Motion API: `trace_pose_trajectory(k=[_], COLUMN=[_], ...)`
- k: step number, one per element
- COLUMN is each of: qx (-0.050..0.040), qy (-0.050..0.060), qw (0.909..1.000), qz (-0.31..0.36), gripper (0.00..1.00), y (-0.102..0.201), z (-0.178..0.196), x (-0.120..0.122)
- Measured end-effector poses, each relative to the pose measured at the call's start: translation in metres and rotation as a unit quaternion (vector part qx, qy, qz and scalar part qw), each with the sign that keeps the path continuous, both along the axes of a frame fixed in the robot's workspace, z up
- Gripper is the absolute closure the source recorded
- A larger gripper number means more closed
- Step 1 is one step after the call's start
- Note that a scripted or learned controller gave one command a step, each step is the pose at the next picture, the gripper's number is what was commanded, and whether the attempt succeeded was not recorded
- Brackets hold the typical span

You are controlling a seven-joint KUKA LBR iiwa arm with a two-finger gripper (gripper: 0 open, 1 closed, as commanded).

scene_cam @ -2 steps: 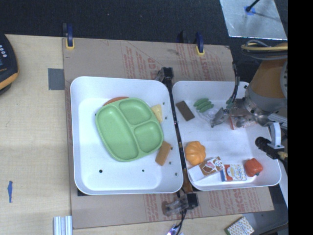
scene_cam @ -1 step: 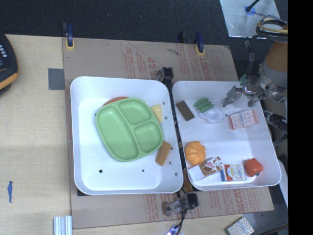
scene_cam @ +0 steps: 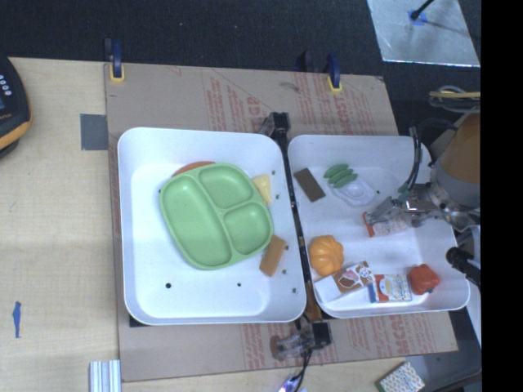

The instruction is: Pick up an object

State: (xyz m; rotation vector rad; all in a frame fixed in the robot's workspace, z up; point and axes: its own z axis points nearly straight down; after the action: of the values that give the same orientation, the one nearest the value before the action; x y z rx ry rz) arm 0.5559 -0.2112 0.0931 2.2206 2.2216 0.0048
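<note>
Here the gripper (scene_cam: 384, 216) hangs low over the right bin (scene_cam: 327, 150)

A pale green divided tray (scene_cam: 216, 215), an orange pumpkin (scene_cam: 326, 255) and a red tomato (scene_cam: 423, 278) lie in 2 white bins (scene_cam: 147, 300).

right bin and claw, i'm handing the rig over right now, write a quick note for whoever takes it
Claw: low over the right bin, near its right side, by a clear packet. I cannot tell whether it is open or shut; nothing is seen held.

Right bin: green pea pod, brown block, orange pumpkin, small carton, red piece.

Left bin: green divided plate, tan block and a yellow piece at its right rim.

Done: no pick that the view confirms.
Left: grasp one object and lift it.
</note>
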Motion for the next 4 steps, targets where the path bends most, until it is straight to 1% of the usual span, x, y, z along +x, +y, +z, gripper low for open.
trace_pose_trajectory(k=[1, 2, 3, 4], qx=[-0.0012, -0.0007, -0.0032, -0.0044], qy=[-0.004, 0.005, 0.002, -0.003], qw=[1.0, 1.0, 1.0, 1.0], qz=[0.004, 0.002, 0.002, 0.001], gripper=[0.0, 0.0, 0.0, 1.0], y=[0.051, 0.041, 0.035, 0.033], z=[0.116, 0.053, -0.001, 0.015], x=[0.017, -0.002, 0.011, 0.014])
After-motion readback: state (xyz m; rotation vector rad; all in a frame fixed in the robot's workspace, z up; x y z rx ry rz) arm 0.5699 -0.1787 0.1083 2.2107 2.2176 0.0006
